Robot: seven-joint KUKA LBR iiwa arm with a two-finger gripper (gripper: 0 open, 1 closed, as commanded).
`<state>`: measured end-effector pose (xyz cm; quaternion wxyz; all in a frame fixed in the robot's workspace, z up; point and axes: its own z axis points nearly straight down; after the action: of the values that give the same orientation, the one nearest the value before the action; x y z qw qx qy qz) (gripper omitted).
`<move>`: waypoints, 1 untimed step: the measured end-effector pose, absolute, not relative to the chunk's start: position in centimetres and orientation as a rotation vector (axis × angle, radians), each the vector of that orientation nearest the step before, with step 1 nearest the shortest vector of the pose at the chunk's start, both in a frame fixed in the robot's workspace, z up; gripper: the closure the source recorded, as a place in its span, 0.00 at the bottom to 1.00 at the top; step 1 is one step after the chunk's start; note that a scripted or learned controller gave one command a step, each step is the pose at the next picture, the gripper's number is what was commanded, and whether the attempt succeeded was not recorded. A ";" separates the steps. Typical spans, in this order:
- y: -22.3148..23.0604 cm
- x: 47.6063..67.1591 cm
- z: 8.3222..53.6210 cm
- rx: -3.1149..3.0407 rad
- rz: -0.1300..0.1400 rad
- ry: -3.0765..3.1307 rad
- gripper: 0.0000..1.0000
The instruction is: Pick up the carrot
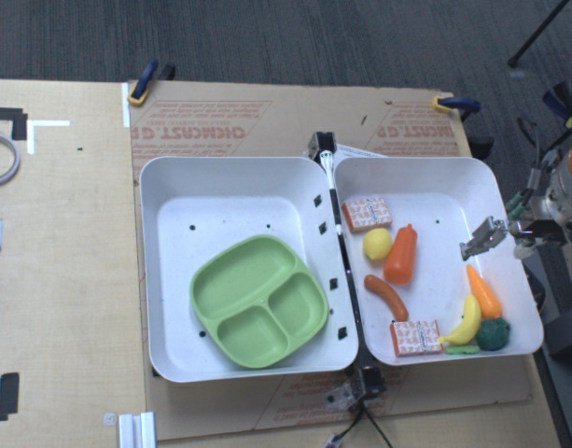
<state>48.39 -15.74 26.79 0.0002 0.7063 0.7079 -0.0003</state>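
The carrot (pixel 483 290) is a small orange cone lying against the right wall of the right bin (pixel 433 177), its tip pointing up-left. It lies just above a green broccoli-like piece (pixel 495 334) and beside a yellow banana (pixel 467 322). My gripper (pixel 481 237) hangs over the right edge of that bin, a short way above and slightly left of the carrot's tip. Nothing shows in its grasp.
The right bin also holds an orange bottle (pixel 401 253), a yellow lemon (pixel 377 244), a red sausage (pixel 386 296) and two small snack boxes (pixel 367 213) (pixel 415 337). A green divided plate (pixel 258 300) lies in the left bin (pixel 220 180).
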 end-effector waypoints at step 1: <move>-17.3 49.5 18.3 2.230 0.000 2.212 0.00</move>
<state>49.46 -17.34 18.31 0.0001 0.7100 0.7042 -0.0001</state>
